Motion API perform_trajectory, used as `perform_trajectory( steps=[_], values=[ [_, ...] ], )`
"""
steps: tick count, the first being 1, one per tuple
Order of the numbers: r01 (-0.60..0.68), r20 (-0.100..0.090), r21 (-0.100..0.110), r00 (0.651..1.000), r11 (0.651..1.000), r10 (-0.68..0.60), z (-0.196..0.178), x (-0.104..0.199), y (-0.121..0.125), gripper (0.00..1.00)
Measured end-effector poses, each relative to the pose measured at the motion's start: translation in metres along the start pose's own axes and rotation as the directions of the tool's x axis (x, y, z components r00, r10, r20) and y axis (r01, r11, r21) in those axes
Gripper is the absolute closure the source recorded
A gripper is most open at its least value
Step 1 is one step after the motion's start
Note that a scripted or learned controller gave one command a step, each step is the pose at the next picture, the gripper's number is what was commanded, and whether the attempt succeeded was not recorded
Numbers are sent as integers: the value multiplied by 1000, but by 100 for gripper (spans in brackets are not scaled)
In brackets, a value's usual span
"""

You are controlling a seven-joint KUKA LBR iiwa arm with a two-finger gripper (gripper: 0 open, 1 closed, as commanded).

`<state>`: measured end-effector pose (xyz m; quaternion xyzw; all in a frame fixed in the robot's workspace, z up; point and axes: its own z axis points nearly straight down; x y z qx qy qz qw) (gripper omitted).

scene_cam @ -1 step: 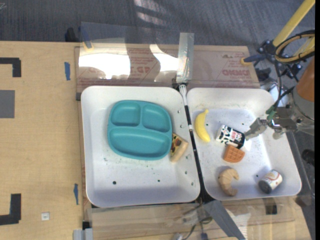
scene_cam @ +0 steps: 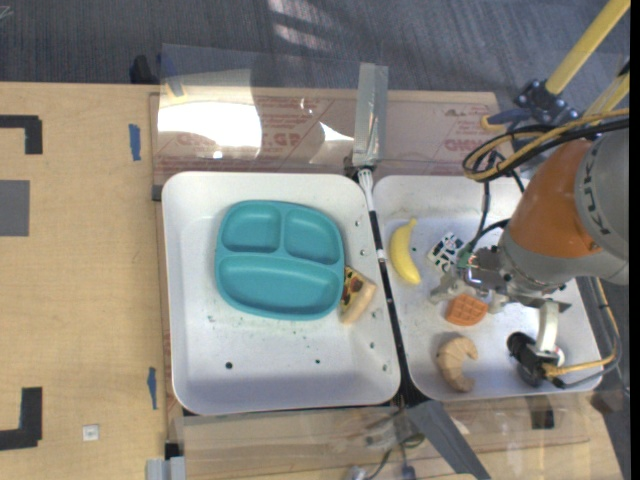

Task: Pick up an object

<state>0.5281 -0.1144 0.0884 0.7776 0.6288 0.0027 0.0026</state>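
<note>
So the arm (scene_cam: 560, 218) comes in from the right and is parked over the right bin (scene_cam: 425, 196), with the orange band sitting above the bin's right half. The tool (scene_cam: 468, 280) is down low near the middle of that bin. Honestly I can't tell how far open it is from this angle; it's just a cluster of metal bits seen from above, and I don't see anything clamped in it.

Stuff in the right bin:
- an orange waffle (scene_cam: 465, 312), flat on the floor of the bin, right under the tool's lower edge. Touching it or just beside it? Can't say for sure, they overlap from up here.
- a banana (scene_cam: 403, 252) to the left, close to the wall between the two bins, lying roughly top to bottom.
- a small black-and-white checkered piece (scene_cam: 443, 252) between the banana and the tool, just up and left of the tool.
- a tan croissant (scene_cam: 457, 360) near the front edge, below the waffle and apart from it.

The left bin (scene_cam: 190, 298) has a teal divided plate (scene_cam: 279, 258), three compartments, sitting right side up a bit above centre. A toy pizza slice (scene_cam: 355, 293) leans against the plate's lower right rim, near the dividing wall. A few dark specks are scattered on the floor of that bin.

Both bins sit on a tan worktop (scene_cam: 70, 268).
</note>
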Motion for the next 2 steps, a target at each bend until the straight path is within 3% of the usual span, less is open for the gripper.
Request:
perform_trajectory(
  steps=[1,2],
  values=[
    [-2,0,-3,1000,1000,2,-10,0,1,100],
    [-27,-3,2,1000,1000,27,-100,80,34,100]
  ],
)
